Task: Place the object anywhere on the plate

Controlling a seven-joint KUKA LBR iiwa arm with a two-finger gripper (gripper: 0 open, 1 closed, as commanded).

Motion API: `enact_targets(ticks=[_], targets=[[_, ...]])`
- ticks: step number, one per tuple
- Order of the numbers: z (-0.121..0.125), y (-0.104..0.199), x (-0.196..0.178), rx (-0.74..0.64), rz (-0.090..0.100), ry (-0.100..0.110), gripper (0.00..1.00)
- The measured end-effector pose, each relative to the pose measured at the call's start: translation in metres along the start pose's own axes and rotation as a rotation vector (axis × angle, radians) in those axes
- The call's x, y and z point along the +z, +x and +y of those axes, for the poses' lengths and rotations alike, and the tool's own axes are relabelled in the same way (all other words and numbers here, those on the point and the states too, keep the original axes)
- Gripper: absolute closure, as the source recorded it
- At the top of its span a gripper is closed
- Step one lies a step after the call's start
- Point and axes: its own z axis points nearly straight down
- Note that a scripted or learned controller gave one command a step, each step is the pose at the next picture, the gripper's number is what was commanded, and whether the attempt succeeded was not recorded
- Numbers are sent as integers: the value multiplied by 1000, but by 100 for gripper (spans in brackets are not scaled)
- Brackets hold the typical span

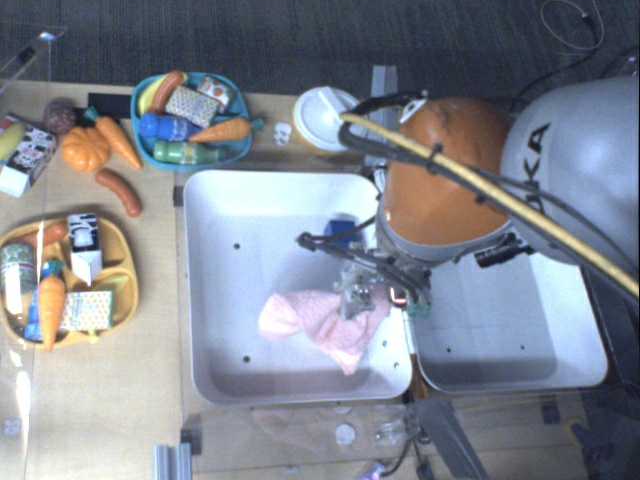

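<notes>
One pink cloth (318, 320) lies crumpled in the left bin (225, 268), directly under the end effector (362, 298), whose opening I cannot tell. No plate is recognisable; soft folds could slip free or snag.

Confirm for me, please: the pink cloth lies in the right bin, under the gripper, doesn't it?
Not quite. The camera view shows the pink cloth in the left bin, not the right bin. The gripper is indeed right above it.
</notes>
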Motion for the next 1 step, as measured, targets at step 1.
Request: enact_targets(ticks=[1], targets=[[0, 0, 0, 0, 0, 0, 0]])
